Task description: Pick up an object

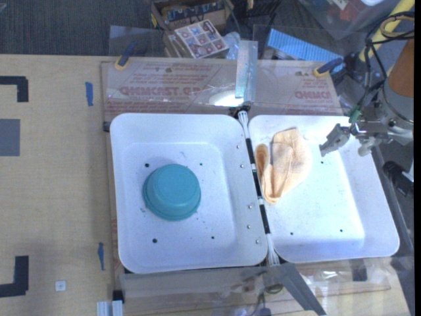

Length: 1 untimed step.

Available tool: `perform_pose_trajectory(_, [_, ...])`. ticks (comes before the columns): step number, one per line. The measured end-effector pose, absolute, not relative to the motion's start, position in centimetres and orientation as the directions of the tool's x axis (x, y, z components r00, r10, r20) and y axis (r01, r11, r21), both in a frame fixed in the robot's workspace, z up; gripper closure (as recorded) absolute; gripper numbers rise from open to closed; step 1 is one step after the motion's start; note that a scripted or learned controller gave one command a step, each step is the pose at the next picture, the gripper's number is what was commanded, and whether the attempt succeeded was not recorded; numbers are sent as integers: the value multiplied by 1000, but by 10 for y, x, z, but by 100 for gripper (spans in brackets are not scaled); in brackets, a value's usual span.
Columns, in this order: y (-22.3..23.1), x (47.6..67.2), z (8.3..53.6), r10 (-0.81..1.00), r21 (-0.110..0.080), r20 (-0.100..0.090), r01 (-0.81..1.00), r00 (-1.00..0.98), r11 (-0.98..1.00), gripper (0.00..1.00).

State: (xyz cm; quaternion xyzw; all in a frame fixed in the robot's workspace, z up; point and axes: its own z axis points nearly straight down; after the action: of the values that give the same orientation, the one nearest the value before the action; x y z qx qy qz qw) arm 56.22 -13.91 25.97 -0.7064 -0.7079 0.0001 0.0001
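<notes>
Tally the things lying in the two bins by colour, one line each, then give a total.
Teal: 1, the upturned bowl in the left bin.
Tan-orange: 1, the crumpled cloth in the right bin.
Total: 2

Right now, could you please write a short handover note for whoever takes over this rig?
Gripper: above the upper right part of the right bin, fingers apart, nothing between them.
Things: orange cloth lies crumpled on the left side of the right bin, against the divider; teal bowl sits upside down in the left bin.
Done: nothing picked yet.
Left: choose an object, likely the nearer cloth, descend, grasp and lift.
</notes>
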Motion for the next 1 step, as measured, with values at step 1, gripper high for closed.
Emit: perform_pose_trajectory(1, [-118, 600, 122, 957, 1, 0, 957, -289, 289, 0])
